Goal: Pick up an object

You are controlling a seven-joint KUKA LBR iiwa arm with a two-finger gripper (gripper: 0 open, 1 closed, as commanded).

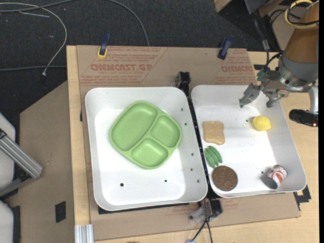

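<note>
My gripper (260,98) hangs over the far part of the right bin (230,99), open, with nothing between its fingers. A yellow lemon-like object (261,123) lies just below and in front of it. Further left in the same bin lie a tan slice of bread (213,132), a green leafy piece (213,156) and a round brown patty (224,177). A small red, white and grey object (276,175) sits near the bin's front right corner.
The left bin (101,186) holds a green divided plate (146,134). A black clamp (183,79) sits at the far end of the divider between the bins. Blue clips (104,43) hold the cardboard at the back.
</note>
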